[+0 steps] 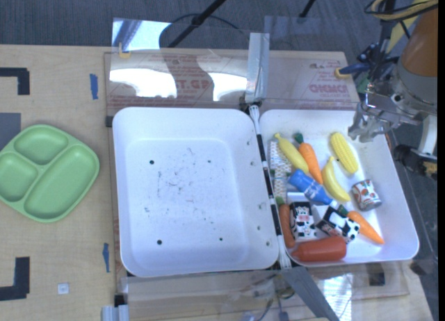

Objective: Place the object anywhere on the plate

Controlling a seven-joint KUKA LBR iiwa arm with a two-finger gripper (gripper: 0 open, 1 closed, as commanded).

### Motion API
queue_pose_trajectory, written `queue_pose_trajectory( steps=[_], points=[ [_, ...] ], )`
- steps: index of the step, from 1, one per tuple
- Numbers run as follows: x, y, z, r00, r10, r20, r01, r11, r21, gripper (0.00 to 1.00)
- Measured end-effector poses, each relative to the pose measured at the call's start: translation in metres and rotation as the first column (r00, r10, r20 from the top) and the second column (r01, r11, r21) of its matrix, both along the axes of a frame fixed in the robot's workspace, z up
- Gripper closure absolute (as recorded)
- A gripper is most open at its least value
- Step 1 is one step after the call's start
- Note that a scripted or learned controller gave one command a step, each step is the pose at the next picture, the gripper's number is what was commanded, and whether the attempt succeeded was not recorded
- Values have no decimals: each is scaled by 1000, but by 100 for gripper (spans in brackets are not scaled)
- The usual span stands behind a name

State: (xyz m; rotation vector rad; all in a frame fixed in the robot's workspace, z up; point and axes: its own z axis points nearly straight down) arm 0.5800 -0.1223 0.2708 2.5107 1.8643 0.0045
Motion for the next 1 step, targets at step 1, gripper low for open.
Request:
queue_pose_trajectory(
  steps=[1],
  points=[
    [1, -1, 10, 1000, 0, 2, 0, 1000, -1, 100]
  ],
)
